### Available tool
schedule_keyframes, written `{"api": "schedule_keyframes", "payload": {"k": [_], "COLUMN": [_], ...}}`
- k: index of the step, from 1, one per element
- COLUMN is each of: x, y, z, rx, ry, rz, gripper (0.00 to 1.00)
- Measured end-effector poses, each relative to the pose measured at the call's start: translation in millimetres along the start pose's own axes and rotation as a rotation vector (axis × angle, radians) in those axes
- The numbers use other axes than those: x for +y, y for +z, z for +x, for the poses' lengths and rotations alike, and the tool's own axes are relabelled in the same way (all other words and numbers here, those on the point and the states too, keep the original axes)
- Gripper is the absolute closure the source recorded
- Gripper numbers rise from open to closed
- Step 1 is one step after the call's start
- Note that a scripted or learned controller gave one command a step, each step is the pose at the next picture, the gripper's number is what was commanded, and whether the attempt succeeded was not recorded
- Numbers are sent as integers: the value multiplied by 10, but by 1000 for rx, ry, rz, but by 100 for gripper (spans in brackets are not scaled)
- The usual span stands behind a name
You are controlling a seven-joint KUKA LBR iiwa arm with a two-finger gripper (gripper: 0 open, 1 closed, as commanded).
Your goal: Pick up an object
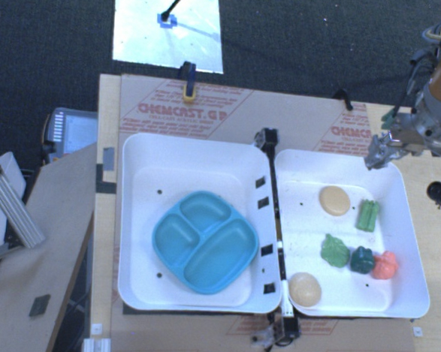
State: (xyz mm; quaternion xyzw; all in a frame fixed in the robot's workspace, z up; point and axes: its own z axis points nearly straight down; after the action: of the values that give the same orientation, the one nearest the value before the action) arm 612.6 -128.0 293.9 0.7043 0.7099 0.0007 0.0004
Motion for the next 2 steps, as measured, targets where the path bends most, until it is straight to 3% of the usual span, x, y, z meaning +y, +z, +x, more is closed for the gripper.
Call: {"api": "schedule_keyframes", "payload": {"k": [2], "x": [-263], "y": [168], "z": [1048], "rx": [1], "ry": [-2], "rz": [1], "gripper": [100]}}
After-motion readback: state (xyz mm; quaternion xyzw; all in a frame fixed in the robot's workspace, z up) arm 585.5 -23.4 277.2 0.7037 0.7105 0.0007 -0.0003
